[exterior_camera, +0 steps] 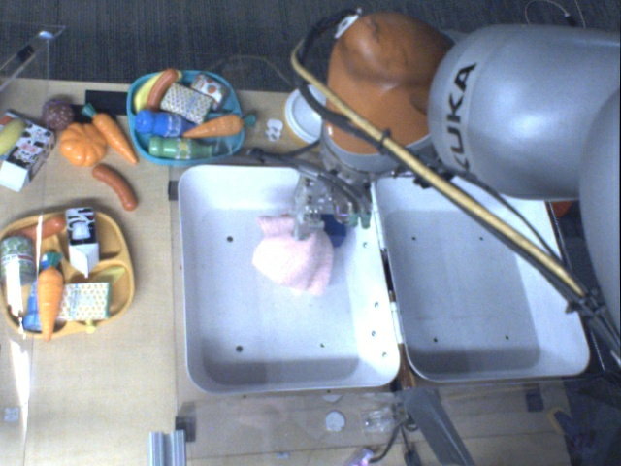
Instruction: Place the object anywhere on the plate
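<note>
A pale pink plate (pixel 291 258) lies in the upper middle of the left white bin (pixel 218 299). Just past the plate's upper right edge, near the bin's right wall, a small dark blue object (pixel 337 229) peeks out. My gripper (pixel 332 212) hangs straight over that blue object, low in the bin, with the orange wrist band and grey arm above it. The gripper's body hides most of the blue object, so I cannot tell whether it is held or resting on the bin floor.
The right white bin (pixel 485 299) lies under the arm. Left of the bins stand a blue bowl (pixel 184 115) of toy food and a yellow tray (pixel 63 275) with more. A toy pumpkin (pixel 81 146), carrot and sausage (pixel 116 186) lie loose on the bench.
</note>
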`<state>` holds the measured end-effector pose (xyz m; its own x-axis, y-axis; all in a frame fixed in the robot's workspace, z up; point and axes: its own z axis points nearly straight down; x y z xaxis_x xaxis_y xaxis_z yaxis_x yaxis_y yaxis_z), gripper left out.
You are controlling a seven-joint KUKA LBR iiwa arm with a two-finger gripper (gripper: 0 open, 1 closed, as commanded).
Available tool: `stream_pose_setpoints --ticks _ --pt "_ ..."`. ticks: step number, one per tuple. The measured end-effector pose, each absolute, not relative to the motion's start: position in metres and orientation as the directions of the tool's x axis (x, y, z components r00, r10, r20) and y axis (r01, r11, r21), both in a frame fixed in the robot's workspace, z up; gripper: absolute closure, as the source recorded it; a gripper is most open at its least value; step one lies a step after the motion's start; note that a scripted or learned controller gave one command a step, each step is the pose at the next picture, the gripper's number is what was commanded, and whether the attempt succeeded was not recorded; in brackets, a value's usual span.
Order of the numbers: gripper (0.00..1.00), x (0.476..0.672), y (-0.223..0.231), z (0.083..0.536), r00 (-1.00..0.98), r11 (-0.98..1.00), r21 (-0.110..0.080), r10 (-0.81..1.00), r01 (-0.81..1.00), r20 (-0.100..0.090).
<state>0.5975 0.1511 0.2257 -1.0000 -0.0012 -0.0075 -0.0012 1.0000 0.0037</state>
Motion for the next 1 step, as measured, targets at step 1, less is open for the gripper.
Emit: stream_pose_setpoints --ticks 1 --pt "0.00 0.5976 0.1509 0.2258 -1.000 1.000 0.004 -0.001 -0.001 -0.008"
